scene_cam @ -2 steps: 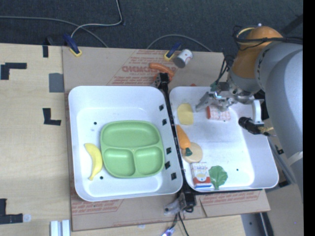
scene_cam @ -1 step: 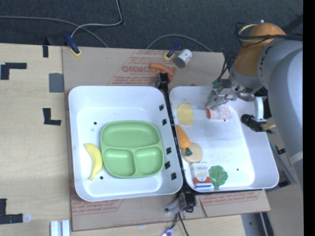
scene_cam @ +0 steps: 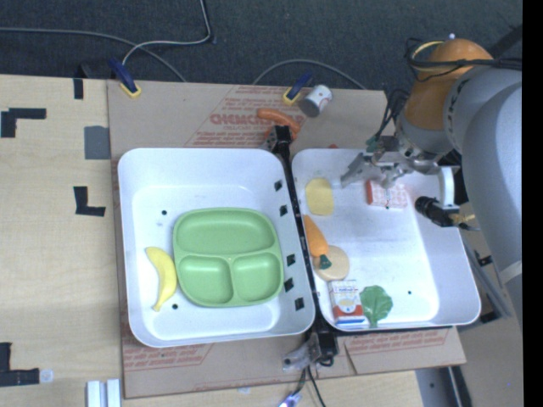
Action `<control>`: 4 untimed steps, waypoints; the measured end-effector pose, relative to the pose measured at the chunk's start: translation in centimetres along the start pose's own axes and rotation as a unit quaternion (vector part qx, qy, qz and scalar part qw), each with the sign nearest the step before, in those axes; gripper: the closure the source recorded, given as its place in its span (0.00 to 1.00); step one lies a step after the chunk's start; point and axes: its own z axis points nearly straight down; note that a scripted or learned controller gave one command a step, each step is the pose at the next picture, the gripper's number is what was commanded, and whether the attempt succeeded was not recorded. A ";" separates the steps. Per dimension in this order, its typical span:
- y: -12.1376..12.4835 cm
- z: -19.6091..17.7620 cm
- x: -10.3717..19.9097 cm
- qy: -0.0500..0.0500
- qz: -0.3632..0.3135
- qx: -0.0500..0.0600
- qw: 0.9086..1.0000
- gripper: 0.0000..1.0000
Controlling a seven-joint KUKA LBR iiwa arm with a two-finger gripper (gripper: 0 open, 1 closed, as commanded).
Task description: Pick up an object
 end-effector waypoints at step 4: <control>-1.7 1.1 -3.6 0.003 0.001 -0.001 1.000 0.00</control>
